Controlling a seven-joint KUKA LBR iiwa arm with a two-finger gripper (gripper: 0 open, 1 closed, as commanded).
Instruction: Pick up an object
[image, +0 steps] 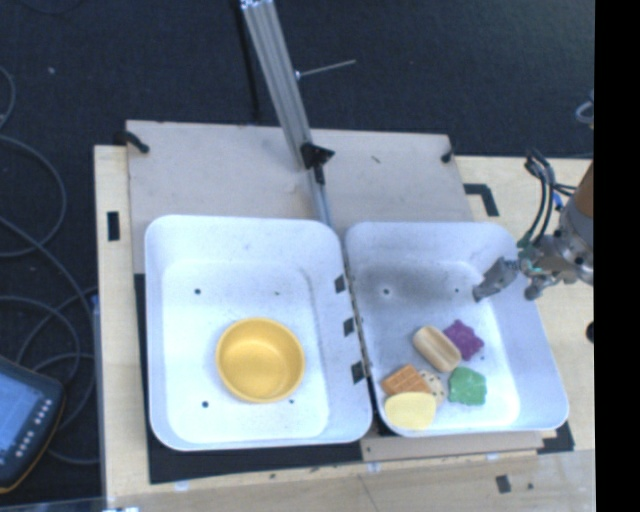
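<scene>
Your gripper (510, 280) hangs over the right bin (400, 250) near its 2 o'clock edge, with two fingers (492, 280) spread apart and nothing between them, so it is open and empty. The things you could pick lie well apart from it, toward 7 o'clock from the gripper, bunched in that bin's lower half. There is a tan roll (436, 347), with a purple piece (464, 339) touching it at 3 o'clock. Below them a green piece (467, 386) sits at 5 o'clock from the roll, an orange block (404, 380) at 7 o'clock, and a yellow piece (411, 410) lies just under the block against the bin's near wall. I judge the crowding is your main risk: these five sit so close that a finger coming down on one may land on a neighbour, push the cluster aside, or close on an edge and slip off. The roll looks rounded and may squirt out of a shallow pinch. The yellow piece is hard against the wall, so a finger may strike the rim there. The left bin (180, 260) holds one yellow bowl (260, 359), at about 6 o'clock from its centre, far from the gripper.
</scene>
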